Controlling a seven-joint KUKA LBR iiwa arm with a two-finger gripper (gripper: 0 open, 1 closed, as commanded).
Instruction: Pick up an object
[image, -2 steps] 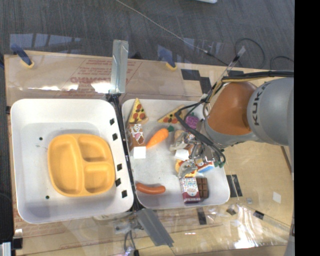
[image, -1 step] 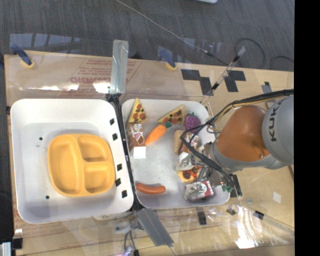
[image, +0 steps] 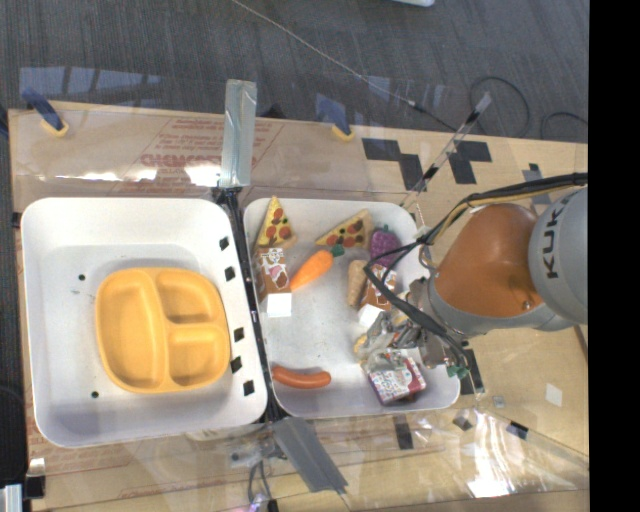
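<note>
Camera view: the arm reaches in from the right, its jaws low over the right bin near a red packet; whether they are spread or pinched, I cannot tell. This looks like the approach, nothing lifted yet. Candidates lie close: a carrot, a sausage, pizza slices. Next comes a clean closure and lift. The left bin carries a yellow tray. The table is plastic-covered wood, dark carpet beyond.
</note>
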